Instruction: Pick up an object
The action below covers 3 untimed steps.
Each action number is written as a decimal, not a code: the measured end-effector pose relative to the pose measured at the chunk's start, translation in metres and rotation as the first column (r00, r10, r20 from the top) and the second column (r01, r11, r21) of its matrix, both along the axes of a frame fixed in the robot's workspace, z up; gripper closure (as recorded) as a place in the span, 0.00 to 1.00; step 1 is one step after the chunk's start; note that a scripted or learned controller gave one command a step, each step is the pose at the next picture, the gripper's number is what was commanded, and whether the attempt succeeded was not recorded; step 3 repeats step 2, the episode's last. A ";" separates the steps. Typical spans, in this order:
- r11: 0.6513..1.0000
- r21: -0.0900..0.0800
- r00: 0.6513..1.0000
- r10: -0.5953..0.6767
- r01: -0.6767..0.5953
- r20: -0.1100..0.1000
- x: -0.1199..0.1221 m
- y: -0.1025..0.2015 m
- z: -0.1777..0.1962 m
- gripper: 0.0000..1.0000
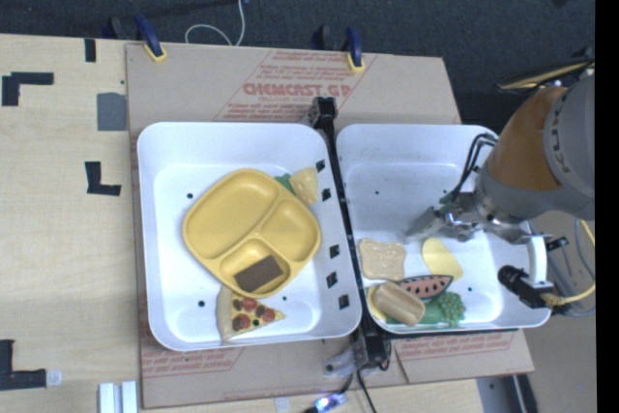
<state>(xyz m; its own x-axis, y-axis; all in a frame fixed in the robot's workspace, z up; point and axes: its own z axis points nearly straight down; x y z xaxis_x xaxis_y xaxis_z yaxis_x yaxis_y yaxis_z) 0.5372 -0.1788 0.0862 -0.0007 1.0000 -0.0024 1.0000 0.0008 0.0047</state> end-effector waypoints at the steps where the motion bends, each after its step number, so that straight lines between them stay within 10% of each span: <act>1: 1.000 -0.002 1.000 0.004 -0.004 0.004 0.102 -0.032 0.000 0.00; 3: 1.000 0.000 1.000 0.001 -0.001 -0.001 0.084 -0.041 0.000 0.00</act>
